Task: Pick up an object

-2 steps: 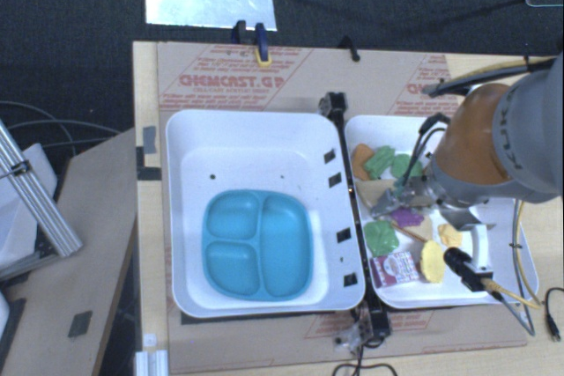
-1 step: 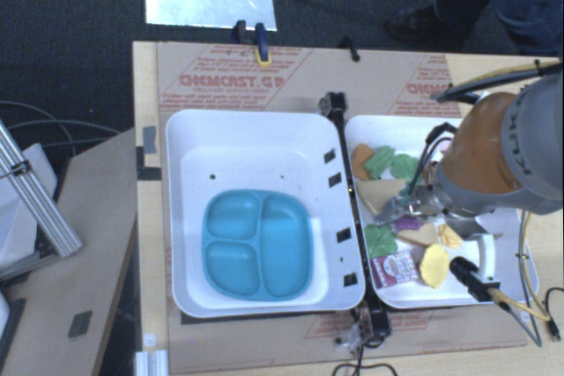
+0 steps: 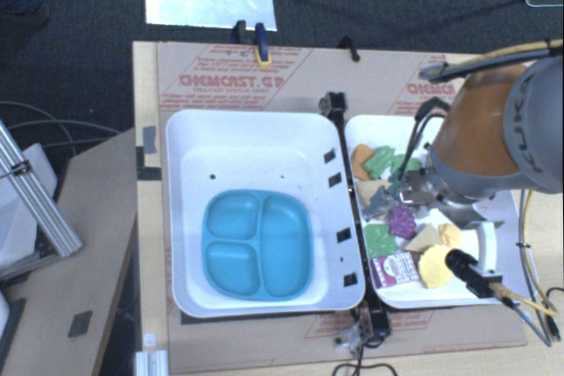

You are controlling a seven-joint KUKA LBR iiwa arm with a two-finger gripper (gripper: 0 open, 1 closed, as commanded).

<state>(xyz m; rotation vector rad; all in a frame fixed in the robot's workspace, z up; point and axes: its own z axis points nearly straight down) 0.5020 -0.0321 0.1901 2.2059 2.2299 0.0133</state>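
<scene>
Small objects (image 3: 401, 229) lie heaped in the right bin (image 3: 374, 129), which of the 2 shallow white bins sits nearer the desk's (image 3: 238, 79) right edge. At the far end of the heap an orange piece (image 3: 360, 159) touches the far green piece (image 3: 382, 161). Nearer the middle is a purple piece (image 3: 403, 220). The near green piece (image 3: 379, 239) lies just beside it on the side toward the left bin, and a tan wedge (image 3: 424, 237) lies on its other side. Toward the desk's near edge, a white and magenta packet (image 3: 394, 269) and a round yellow piece (image 3: 434, 267) touch each other. A smaller pale yellow piece (image 3: 449, 233) sits just beyond the round yellow piece.

The arm (image 3: 480, 132) reaches in over the desk's right edge and covers the far right part of that bin. Its pincer (image 3: 388, 196) is low over the heap, between the far green piece and the purple piece, close to the wall that faces the left bin. Whether the pincer is apart or together I cannot tell.

The left bin (image 3: 256, 150) holds 1 blue plate (image 3: 258, 244) with 3 compartments, lying flat in the half of the bin nearer the desk's near edge.
</scene>
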